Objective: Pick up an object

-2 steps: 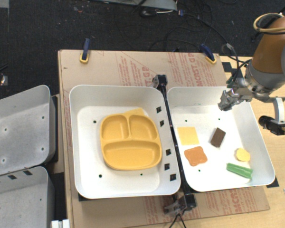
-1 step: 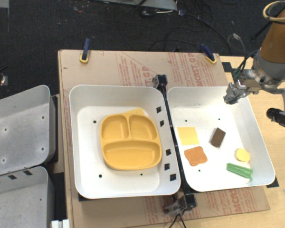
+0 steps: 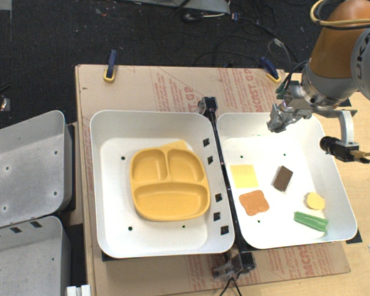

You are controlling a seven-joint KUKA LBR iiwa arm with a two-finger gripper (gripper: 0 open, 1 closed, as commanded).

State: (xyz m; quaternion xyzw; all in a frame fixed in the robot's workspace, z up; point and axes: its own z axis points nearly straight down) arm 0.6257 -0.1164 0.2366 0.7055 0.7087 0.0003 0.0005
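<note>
The right bin [image 3: 333,165] carries every loose piece, all lying toward the camera from the fingers [image 3: 277,124], which hang above its far edge. Nearest is the brown block [image 3: 283,178], long axis roughly upright in view. Finger spread is too blurred to tell; nothing visibly held.

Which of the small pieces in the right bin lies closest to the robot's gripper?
The brown block. It lies nearest below the gripper; the yellow square, orange piece, yellow round and green stick lie farther.
</note>
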